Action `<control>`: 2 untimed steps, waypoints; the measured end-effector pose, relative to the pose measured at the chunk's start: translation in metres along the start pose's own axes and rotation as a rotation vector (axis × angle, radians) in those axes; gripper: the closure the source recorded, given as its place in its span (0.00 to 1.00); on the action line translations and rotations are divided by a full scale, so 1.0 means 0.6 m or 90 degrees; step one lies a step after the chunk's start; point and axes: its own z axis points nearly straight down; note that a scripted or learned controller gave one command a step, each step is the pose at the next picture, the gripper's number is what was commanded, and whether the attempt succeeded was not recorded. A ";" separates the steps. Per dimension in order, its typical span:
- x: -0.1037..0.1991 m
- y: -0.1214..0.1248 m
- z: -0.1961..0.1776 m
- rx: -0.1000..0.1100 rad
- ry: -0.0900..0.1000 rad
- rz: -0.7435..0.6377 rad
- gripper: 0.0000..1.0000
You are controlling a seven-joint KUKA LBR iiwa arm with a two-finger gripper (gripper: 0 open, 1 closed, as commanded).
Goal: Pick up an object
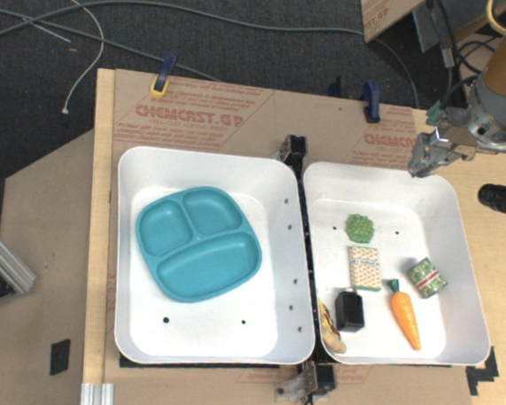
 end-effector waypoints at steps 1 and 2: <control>0.000 0.002 -0.046 0.002 0.000 0.000 1.00; 0.081 -0.023 -0.015 0.007 0.002 -0.002 1.00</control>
